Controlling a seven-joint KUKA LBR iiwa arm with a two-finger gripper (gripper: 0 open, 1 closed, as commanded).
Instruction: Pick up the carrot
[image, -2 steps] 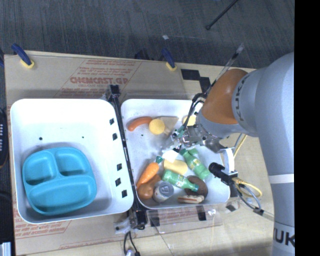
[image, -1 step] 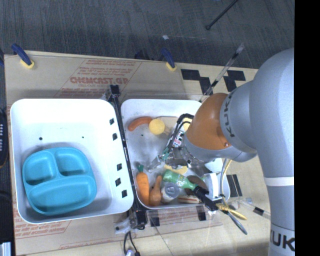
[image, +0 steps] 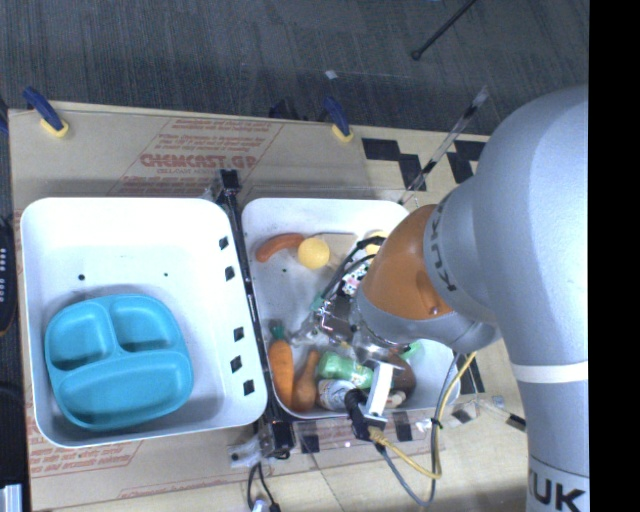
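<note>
Left bin (image: 60, 225): shallow white plastic, bearing a turquoise three-compartment plastic tray (image: 118, 358) in its near half, flat on the floor. Between the two bins, a black divider strip (image: 243, 290) running front to back.

Right bin (image: 300, 212): same white plastic, crowded along its near wall. Orange tapered carrot (image: 282, 370) lying in the near-left corner, just beside the left wall, long axis running roughly front to back, slightly slanted; which end is the tip cannot be told. Touching its right side, a reddish-brown sausage-shaped item (image: 308, 372), roughly parallel. Further right, a green-and-white object (image: 342, 368) and other small pieces, partly hidden under the wrist. At the far end of the bin, well apart from the carrot, an orange-brown curved sausage-like item (image: 278, 246) with a pale yellow round lemon-like fruit (image: 314, 253) just beside it.

Grey arm with orange band (image: 405, 275) reaching over the bin's right half; gripper (image: 350, 345) low among the clutter, right of the carrot. Finger spread: cannot tell, hidden by wrist and cables.
</note>
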